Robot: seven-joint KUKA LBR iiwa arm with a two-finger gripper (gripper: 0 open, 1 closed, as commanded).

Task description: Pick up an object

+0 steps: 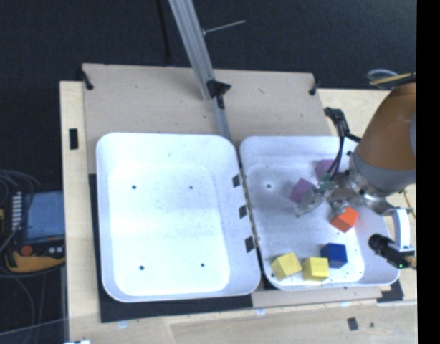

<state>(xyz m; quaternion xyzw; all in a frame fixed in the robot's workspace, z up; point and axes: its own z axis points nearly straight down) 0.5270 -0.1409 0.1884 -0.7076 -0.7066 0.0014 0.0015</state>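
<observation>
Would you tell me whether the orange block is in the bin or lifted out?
In the bin: the orange block lies on the right bin's floor.

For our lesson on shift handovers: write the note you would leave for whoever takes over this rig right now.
End effector: low in the right bin, beside the purple block; grip state unclear, nothing visibly held.
Right bin contents: purple block near the middle, a second purple block behind it, orange block under the wrist, blue block, two yellow blocks along the near wall.
Left bin: sits beside it.
Done: approach only.
Left: grasp a block and lift it.
</observation>
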